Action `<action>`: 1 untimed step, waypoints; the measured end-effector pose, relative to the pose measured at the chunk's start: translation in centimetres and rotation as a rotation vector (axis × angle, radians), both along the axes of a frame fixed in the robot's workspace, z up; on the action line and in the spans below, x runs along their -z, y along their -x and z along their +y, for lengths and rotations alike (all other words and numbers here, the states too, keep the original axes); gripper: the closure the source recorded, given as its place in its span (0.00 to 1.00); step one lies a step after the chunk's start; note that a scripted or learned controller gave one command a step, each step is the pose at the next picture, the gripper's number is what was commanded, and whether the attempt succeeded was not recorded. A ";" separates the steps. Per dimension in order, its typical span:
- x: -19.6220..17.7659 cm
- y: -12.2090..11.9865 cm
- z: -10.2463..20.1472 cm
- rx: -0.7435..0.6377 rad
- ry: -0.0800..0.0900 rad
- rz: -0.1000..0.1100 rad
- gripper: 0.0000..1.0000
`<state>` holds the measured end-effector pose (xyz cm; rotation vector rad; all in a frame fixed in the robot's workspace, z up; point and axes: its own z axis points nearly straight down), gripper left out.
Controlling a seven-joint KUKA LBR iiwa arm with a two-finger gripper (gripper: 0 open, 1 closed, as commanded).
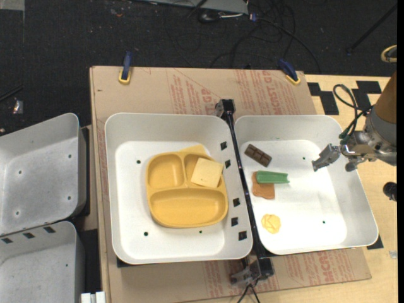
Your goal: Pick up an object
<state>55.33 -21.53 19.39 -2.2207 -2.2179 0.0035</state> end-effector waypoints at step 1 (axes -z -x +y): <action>4.8 -0.8 -0.2 -0.001 0.000 0.000 0.00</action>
